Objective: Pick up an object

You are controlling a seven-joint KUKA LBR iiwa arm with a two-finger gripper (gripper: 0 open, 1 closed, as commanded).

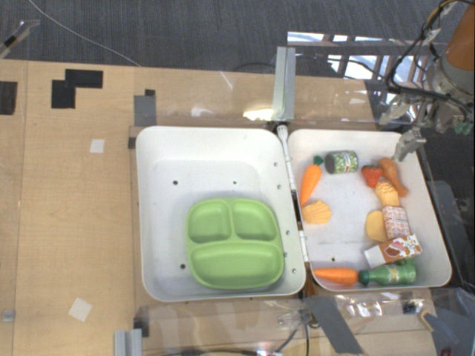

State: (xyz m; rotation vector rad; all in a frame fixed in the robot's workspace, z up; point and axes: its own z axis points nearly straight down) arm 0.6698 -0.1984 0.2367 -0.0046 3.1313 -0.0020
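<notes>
The right bin [349,232] holds several toy foods. An orange carrot [310,184] lies at its left, with a dark green can [341,162] just behind it. A yellow shell-shaped piece [317,212] sits below the carrot. Along the right side are a red piece [372,176], an orange sausage [392,175], a pastry [386,194], a striped packet [395,222] and a small carton [394,251]. A second carrot [335,276] and a green bottle [388,275] lie at the front wall. My gripper [408,144] hangs over the bin's far right corner, above and right of the sausage, holding nothing that I can see.
The left bin [159,199] holds a green divided plate [234,243] near its front. A metal divider post [284,87] stands behind the seam between the bins. Cables and a metal frame [386,65] crowd the far right behind the bins.
</notes>
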